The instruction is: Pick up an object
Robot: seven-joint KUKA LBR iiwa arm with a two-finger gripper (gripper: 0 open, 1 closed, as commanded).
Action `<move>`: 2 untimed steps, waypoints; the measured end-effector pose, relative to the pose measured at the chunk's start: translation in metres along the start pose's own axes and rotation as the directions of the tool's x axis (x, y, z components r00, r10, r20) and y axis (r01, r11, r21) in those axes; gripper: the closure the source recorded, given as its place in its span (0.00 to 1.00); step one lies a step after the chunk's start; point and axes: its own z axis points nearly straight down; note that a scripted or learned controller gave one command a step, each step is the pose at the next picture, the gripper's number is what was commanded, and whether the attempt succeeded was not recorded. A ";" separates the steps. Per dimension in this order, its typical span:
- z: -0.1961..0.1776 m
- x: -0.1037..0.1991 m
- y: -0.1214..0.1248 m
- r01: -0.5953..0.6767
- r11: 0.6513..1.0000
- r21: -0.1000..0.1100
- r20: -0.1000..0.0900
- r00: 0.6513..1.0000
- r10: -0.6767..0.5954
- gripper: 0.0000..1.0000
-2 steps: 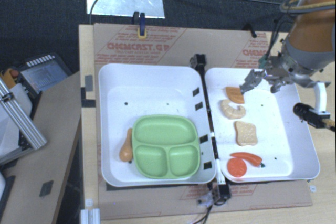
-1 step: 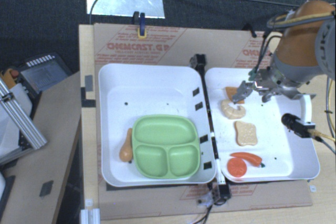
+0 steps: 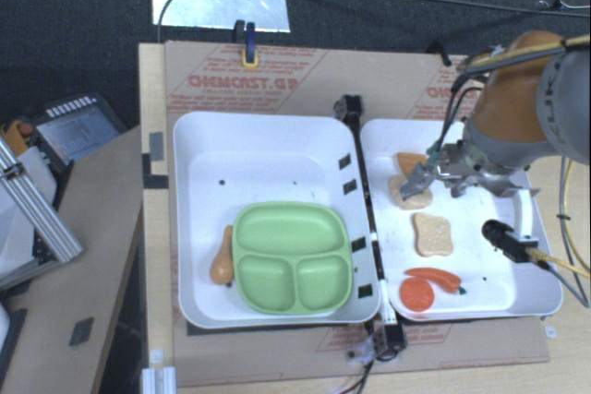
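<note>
The right bin [image 3: 489, 291] holds several food pieces. An orange wedge [image 3: 407, 162] lies at the back left, with a round beige piece [image 3: 405, 197] just in front of it. A pale bread slice [image 3: 432, 235] lies mid-bin. A red pepper [image 3: 434, 278] and a red-orange round slice [image 3: 416, 294] sit near the front. My gripper [image 3: 418, 184] reaches in from the right and hangs right over the beige piece, close to the orange wedge. Whether it touches either one is hidden by the gripper body.
The left bin [image 3: 259, 157] holds a green divided plate [image 3: 291, 258] at its front, with a brown pear-shaped piece [image 3: 223, 258] beside its left edge. A black-marked divider [image 3: 358, 189] runs between the bins. The grey and orange arm [image 3: 526, 106] covers the right bin's back right corner.
</note>
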 end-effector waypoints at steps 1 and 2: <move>0.042 0.001 -0.002 0.000 1.000 0.000 0.000 1.000 0.000 0.00; 0.029 0.001 -0.001 0.000 1.000 -0.006 0.001 1.000 0.000 1.00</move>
